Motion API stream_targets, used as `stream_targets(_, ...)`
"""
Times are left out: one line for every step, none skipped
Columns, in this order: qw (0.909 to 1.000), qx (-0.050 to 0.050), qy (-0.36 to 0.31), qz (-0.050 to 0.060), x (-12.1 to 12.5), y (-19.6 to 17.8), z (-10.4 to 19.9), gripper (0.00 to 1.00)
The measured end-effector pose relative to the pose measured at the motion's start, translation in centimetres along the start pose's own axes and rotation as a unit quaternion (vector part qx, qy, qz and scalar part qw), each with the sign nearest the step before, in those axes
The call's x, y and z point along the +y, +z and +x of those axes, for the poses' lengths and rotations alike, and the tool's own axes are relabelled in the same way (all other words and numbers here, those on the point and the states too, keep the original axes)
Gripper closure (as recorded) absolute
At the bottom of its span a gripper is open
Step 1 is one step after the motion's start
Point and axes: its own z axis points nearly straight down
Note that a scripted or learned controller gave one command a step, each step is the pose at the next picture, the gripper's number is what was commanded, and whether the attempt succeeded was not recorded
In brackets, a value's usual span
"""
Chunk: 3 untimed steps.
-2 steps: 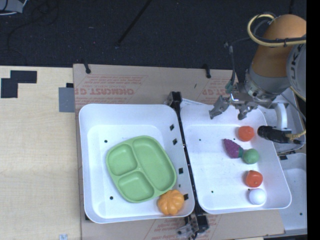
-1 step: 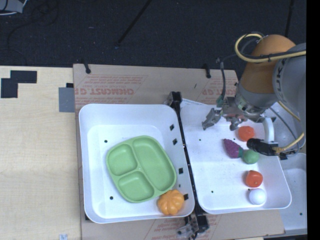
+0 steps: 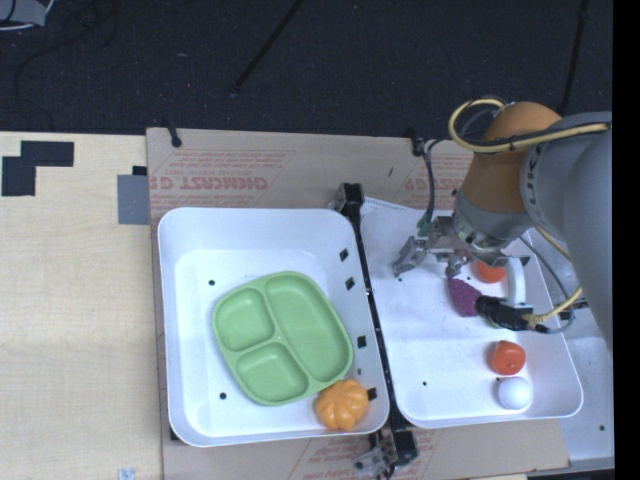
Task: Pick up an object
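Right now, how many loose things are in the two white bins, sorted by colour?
Green: 1, divided plastic plate
Orange: 1, small pumpkin
Red-orange: 2, round ball, piece half hidden under the gripper
Purple: 1, small lump
White: 1, ball
Total: 6

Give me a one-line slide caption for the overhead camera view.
Arm's gripper low over the right bin near a purple object; green divided plate in the left bin.
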Motion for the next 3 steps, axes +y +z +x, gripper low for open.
stream_targets(1.0000,0.000,0.001,-0.001,0.1,-1.4,-0.1,1.00)
stream_targets(1.0000,-0.001,0.000,-0.006,0.0,-7.7,0.1,1.00)
stream_targets(1.0000,-0.001,0.000,-0.005,0.4,-12.1,0.4,1.00)
